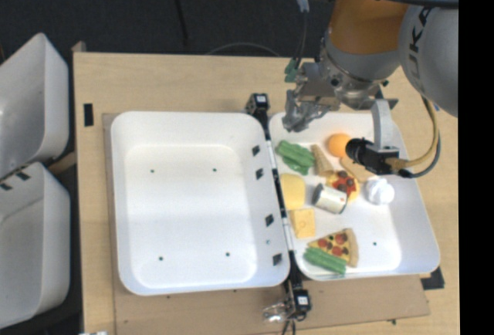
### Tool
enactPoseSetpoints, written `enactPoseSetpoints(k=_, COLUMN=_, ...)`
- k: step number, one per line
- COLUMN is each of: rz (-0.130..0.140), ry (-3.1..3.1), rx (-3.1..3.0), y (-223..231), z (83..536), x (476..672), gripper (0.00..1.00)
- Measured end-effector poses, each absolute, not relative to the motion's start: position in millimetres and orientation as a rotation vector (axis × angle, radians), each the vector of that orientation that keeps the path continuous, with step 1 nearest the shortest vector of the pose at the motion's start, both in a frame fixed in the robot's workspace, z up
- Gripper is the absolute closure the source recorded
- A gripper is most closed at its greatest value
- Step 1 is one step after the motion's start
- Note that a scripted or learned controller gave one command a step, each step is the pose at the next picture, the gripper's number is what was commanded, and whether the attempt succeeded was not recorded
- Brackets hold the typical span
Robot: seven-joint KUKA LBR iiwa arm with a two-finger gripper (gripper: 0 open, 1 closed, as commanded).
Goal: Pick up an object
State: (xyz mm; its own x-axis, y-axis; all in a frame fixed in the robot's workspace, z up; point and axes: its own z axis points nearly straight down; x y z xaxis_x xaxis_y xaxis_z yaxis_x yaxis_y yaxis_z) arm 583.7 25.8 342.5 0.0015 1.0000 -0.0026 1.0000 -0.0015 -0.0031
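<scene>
White plastic, two shallow bins side by side on the tan worktop (93,86). All the small things I could lift lie in the right bin (397,237), the one nearer my arm. The left bin (185,202) sits against it, rim to rim.

My claw (298,122) hangs over the far left corner of the right bin, close to the rim the two bins share. From this slanting view I cannot tell whether it is released or clenched, nor whether its tip touches the bin floor.

Just nearer the camera than my claw lies a green ridged piece (295,156), the closest thing to it. To the right of that is an orange ball (336,143), and between the two a tan stick (322,161) lies at a slant.

Further down the left side of the bin sits a pale yellow wedge (292,191), with a yellow square block (305,223) just below it. Beside the wedge lies a small white can (330,199) on its side, and a red-speckled piece (345,184) touches its upper edge. A white ball (378,191) rests to the right of these.

At the near end of the bin lie a pizza slice (341,244) and, against its lower left edge, a green pod (324,262).
</scene>
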Motion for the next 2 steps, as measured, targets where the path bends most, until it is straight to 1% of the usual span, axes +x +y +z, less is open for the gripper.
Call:
enactPoseSetpoints(k=1, rz=0.01, ry=-2.222, rx=-2.214, y=62.6, z=287.1, x=537.4, gripper=1.0)
enactPoseSetpoints(k=2, rz=-0.018, ry=-2.233, rx=-2.225, y=72.4, z=423.5, x=585.9, gripper=1.0)
